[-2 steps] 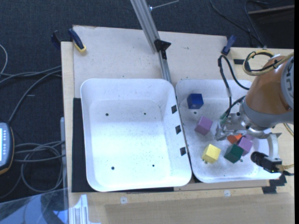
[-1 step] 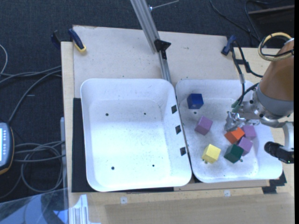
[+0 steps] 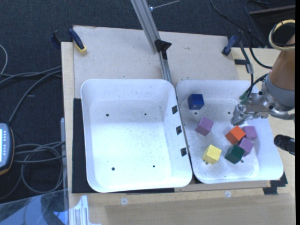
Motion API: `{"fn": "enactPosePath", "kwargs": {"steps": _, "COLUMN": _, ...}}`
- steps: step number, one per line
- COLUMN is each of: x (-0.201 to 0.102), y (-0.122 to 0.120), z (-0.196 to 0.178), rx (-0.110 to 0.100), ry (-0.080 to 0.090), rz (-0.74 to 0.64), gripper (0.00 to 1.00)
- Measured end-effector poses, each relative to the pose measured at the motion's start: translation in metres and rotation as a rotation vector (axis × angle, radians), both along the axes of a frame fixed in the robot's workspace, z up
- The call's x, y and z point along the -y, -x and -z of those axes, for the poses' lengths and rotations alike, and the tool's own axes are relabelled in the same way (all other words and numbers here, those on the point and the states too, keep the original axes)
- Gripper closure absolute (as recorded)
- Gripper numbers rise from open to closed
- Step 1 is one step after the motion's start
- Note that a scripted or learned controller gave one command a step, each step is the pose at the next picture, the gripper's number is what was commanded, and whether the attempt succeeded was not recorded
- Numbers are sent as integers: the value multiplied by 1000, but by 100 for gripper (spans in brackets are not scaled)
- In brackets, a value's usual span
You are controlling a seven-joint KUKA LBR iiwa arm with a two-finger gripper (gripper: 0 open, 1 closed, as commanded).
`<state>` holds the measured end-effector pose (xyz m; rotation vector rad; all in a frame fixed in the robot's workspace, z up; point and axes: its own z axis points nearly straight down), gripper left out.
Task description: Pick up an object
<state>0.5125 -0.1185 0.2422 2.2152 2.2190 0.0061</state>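
Fingers (image 3: 237, 122) poised above orange cube (image 3: 235, 134); open or closed, cannot tell.

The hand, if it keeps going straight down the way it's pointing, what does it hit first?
Most likely the orange block, which sits right under the hand. Height is hard to judge from this angle.

1. The bench (image 3: 126, 50) is a pale board, its bare top showing along the far side.
2. Two shallow white bins lie directly on it, side by side and touching along their inner rims.
3. The left bin (image 3: 89, 125) takes up the left and middle of the board.
4. The right bin (image 3: 220, 175) sits at the right.
5. Blue clamps grip the far edge: one with a yellow tip at the far left corner (image 3: 77, 40), another at the far right (image 3: 229, 45).
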Motion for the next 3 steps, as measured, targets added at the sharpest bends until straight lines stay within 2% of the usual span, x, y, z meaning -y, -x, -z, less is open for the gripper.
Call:
{"fn": "enactPosePath", "kwargs": {"steps": 2, "x": -89, "y": -50, "z": -13, "rx": -3, "ry": -2, "rz": -5, "gripper": 100}}
{"fn": "enactPosePath", "kwargs": {"steps": 3, "x": -143, "y": -68, "z": -21, "rx": -3, "ry": -4, "rz": -6, "gripper": 100}}
